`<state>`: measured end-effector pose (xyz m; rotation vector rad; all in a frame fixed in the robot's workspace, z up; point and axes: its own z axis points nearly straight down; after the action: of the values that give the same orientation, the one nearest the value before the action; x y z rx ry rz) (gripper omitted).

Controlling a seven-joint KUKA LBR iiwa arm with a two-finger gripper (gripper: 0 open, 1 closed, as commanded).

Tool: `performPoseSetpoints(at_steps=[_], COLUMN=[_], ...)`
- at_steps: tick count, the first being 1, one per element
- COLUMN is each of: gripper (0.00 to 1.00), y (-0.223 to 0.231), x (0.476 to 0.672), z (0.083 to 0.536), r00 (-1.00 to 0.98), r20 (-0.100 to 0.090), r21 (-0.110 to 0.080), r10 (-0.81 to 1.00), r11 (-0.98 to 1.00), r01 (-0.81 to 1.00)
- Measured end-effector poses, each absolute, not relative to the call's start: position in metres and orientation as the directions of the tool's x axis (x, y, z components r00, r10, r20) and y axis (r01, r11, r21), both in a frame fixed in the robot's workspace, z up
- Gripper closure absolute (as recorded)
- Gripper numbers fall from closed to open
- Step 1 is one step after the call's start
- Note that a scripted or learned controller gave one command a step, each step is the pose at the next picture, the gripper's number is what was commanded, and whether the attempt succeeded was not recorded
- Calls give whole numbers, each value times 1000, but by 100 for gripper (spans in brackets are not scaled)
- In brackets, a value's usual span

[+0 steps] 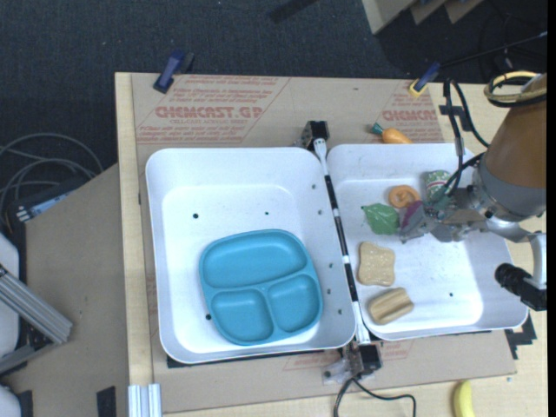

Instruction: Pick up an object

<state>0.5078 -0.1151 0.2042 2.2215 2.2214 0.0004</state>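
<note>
Cardboard-topped bench point(217, 111) on dark carpet point(69, 24)

2 white bins point(174, 181), 1 blue tray point(259, 285), approx 6 food items point(376, 264).

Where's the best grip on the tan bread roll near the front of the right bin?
Grip the bread roll across its short width at mid-length, coming straight down from above. It lies flat and elongated, left to right, apart from the toast slice behind it, so there looks to be room on both long sides. The bin's front wall is close, so a low frontal approach seems riskier.
</note>
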Motion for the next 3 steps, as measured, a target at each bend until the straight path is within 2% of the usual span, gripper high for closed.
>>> performPoseSetpoints(at_steps=[1, 2, 3], gripper=[0, 0, 100], y=[-137, -93, -94], x=[579, 619, 619], z=[87, 85, 96], r00=[0, -1, -1], r20=[-1, 1, -1], r21=[2, 1, 3], r10=[1000, 1000, 1000], r11=[0, 1, 1], r01=[1000, 1000, 1000])
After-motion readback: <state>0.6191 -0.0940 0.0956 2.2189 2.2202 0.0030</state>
